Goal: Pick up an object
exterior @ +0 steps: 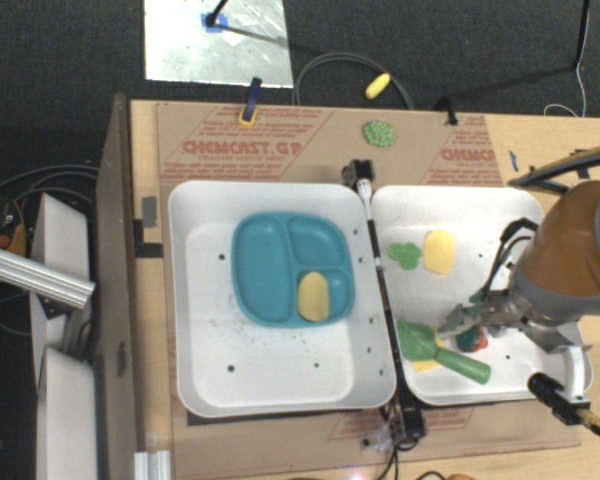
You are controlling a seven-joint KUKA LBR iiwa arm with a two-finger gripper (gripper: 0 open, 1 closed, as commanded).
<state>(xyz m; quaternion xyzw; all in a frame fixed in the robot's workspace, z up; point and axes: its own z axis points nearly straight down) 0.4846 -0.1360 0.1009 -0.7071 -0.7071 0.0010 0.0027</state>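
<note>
Dark floor surrounds your bench [280, 148], a cardboard-topped surface that carries two white bins side by side. Your left bin [205, 368] holds a teal tray [270, 268] with a yellow piece [314, 296] lying in its near right compartment. Your right bin [460, 203] holds the loose things: a small green piece [405, 256] and a yellow lump [439, 251] just beside each other toward the far side, and, along the near edge, a green scoop-like tool [442, 353] with a flat yellow bit [423, 365] touching its near side.

Your arm [575, 258] reaches in from the right, and the gripper [467, 323] sits low over the near part of the right bin. Right at its tip you can see a small red and dark green object [470, 342], touching or almost touching the green tool's handle.

As for progress, nothing looks lifted yet. Every item appears to rest on a bin floor or in the tray, so judge the pick as not done: the grasp and the lift both remain. The gripper looks placed for the small red and green object or the tool's handle, but you cannot tell which it targets.

The tip is dark and tangled with cable at this angle, so you cannot tell how far the gripper is parted, or whether it has closed on anything. Treat the hold as unconfirmed.
</note>
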